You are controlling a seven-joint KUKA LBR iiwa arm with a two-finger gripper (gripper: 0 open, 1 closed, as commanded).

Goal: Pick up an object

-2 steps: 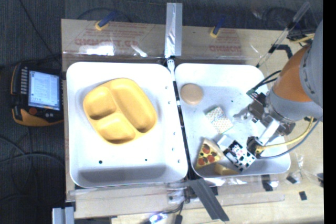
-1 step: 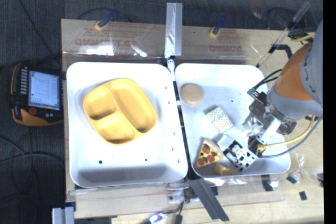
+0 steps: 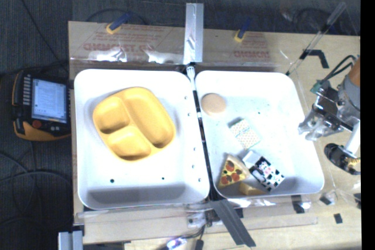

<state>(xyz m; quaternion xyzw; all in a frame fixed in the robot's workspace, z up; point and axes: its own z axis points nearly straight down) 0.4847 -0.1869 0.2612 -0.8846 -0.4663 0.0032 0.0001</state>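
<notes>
Hovering outside the right white plastic bin [image 3: 293, 91], the metal two-finger gripper [image 3: 319, 123] shows too little to tell its spread. Left of it lie a round tan disc [image 3: 214, 103], a dotted white packet [image 3: 245, 133], a pizza-slice toy [image 3: 233, 173] and a black-and-white patterned block [image 3: 267, 173]; further left sits a yellow divided tray [image 3: 133, 123].

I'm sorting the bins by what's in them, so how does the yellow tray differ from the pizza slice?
The yellow tray lies in the left bin; the pizza slice lies in the right bin. The tray is much larger. The tray is plain yellow with compartments; the slice is a wedge with red spots. Both lie flat.
</notes>
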